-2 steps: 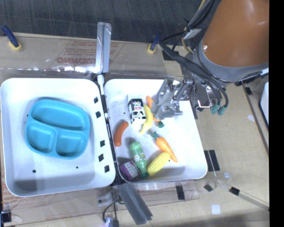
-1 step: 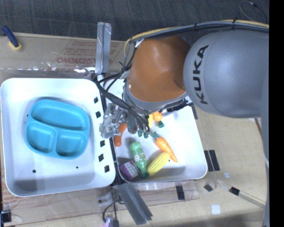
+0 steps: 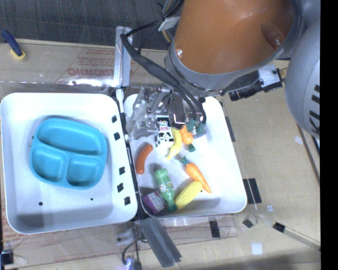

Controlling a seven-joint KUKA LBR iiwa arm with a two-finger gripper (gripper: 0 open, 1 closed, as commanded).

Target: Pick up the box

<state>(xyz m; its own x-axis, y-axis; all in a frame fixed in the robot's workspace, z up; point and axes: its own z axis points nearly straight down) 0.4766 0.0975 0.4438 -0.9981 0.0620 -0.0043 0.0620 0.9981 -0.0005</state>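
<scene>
A small purple box (image 3: pixel 152 202) lies at the near edge of the right bin (image 3: pixel 232 176), against a green bottle (image 3: pixel 164 185). A small white carton with black patches (image 3: pixel 164 135) stands near the middle of that bin. My gripper (image 3: pixel 159 115) hangs low over the far part of the right bin, just above and behind the carton, under the big orange wrist band (image 3: pixel 231 24). It is well away from the purple box. Whether anything is held is hidden by the metal of the gripper.
Toy food crowds the right bin: an orange sausage (image 3: pixel 143 157), a yellow banana (image 3: pixel 175 144), a carrot (image 3: pixel 196 174), a corn cob (image 3: pixel 188 194). The left bin (image 3: pixel 22 207) holds a blue divided plate (image 3: pixel 69 152). A black-marked divider wall (image 3: pixel 124 162) separates the bins.
</scene>
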